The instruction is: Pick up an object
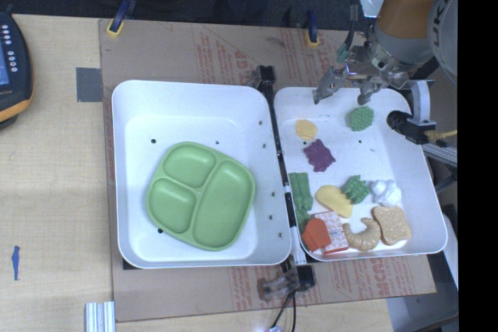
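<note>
My claw [347, 95] hangs released, holding nothing, over the back of the right bin [412, 159], just beside the green round toy [359, 118], and I judge a descent could clip that bin's back wall or nudge the toy aside.

The counter [54, 190] was pale wood-grain laminate with a dull sheen, and a matt brown cardboard sheet [194, 50] printed in faded red lay over it, held at twelve o'clock by plastic clamps. Both bins, the left bin [124, 101] and the right bin [424, 183], looked like smooth white plastic with a soft gloss, and the green divided tray [202, 194] was smooth, satiny plastic. At one o'clock the metal end effector [346, 93] looked bare and grey beneath the glossy orange band [412, 8], while the small green ball [359, 118] just below it had a knobbly, matt surface.
</note>
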Controlling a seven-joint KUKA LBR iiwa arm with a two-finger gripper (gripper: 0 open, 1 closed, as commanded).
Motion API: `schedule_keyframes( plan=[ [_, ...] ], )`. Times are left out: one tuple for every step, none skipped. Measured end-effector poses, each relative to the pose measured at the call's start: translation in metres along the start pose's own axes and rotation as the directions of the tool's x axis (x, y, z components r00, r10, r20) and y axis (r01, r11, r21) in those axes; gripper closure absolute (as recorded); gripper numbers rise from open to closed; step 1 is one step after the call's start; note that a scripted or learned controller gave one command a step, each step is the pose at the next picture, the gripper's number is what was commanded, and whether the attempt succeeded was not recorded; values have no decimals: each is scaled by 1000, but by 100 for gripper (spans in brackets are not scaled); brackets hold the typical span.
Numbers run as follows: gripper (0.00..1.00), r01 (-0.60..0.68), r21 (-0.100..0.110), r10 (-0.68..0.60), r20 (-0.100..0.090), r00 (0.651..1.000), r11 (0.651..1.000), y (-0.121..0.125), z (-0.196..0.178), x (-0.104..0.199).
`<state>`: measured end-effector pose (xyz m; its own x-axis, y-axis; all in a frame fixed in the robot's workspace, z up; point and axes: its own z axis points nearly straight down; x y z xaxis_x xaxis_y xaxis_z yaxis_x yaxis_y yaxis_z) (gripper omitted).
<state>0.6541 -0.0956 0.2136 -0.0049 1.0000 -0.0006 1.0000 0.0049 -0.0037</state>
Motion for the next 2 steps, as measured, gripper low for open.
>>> schedule_keyframes(
  plan=[
    [0, -3, 7, 3, 0, 1000, 1000, -59, 63, -41],
    [0, 3, 5, -3, -2, 1000, 1000, -53, 107, -3]
  ],
)
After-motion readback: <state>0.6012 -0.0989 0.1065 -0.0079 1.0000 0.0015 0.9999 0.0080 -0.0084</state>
